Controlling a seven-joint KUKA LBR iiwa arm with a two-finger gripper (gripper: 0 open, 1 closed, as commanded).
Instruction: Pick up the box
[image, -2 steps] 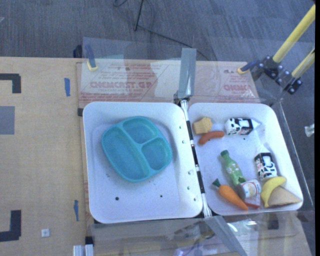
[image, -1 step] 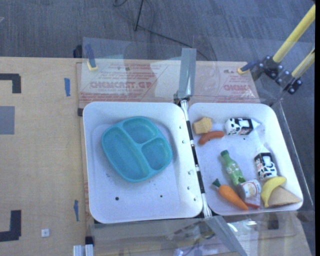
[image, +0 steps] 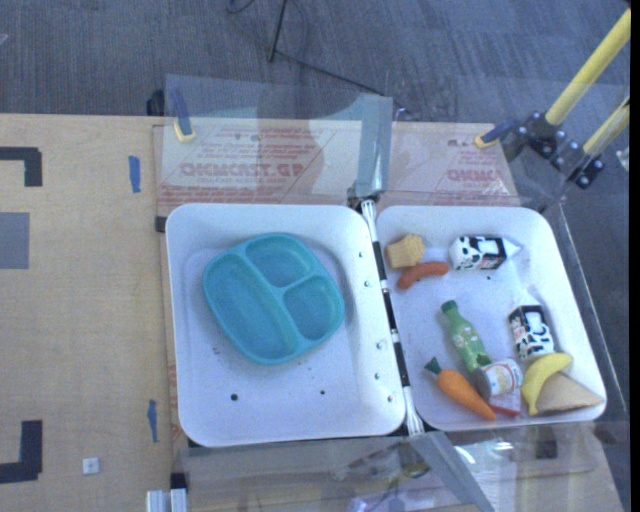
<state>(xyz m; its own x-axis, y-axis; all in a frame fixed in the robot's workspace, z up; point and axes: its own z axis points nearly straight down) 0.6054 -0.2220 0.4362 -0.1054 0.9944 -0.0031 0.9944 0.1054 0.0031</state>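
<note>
A black-and-white cow-patterned box (image: 483, 252) lies on its side near the back of the right bin (image: 560, 240). A second carton with the same pattern (image: 531, 333) stands by that bin's right wall, just above a banana (image: 545, 373). Nothing touches or covers either of them from above.
The right bin also holds a tan block (image: 405, 250), an orange sausage (image: 424, 272), a green bottle (image: 464, 338), a carrot (image: 460, 390), a small can (image: 500, 380) and a tan cone (image: 572, 397). A teal divided plate (image: 275, 296) lies in the left bin (image: 300, 410). Yellow struts (image: 590, 70) stand at the back right.
</note>
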